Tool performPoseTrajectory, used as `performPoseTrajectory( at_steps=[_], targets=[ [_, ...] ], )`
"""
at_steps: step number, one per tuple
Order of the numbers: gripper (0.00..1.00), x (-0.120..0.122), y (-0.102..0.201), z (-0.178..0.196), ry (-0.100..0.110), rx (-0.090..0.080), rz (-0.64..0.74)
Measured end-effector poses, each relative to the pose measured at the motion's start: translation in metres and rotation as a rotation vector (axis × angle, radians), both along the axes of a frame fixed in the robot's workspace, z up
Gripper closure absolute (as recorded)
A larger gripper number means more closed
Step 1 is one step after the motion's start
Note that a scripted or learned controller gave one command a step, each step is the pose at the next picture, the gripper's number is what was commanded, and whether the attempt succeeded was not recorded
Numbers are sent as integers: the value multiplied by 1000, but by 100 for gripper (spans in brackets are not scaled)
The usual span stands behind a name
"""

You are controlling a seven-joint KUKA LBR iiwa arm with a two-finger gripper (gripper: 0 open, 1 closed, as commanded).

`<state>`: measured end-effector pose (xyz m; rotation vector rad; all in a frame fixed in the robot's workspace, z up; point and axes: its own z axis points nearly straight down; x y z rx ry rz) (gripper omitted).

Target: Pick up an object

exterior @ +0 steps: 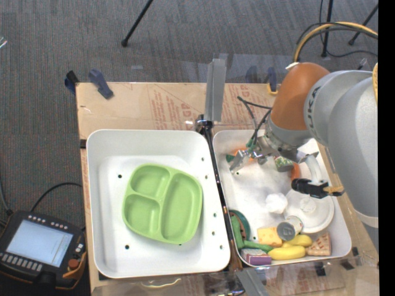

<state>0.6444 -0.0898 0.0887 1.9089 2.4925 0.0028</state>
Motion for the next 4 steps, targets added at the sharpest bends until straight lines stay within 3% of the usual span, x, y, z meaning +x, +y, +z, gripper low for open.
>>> performPoseTrajectory(
  at_steps=[1, 2, 3, 4],
  targets=[
    [0, -50, -94, 17, 5, 0, -142],
    [0, -12, -81, -2, 5, 1, -222],
    [100, -11, -80, 8, 6, -1, -216],
    [0, -11, -80, 8, 7, -1, -215]
  ],
)
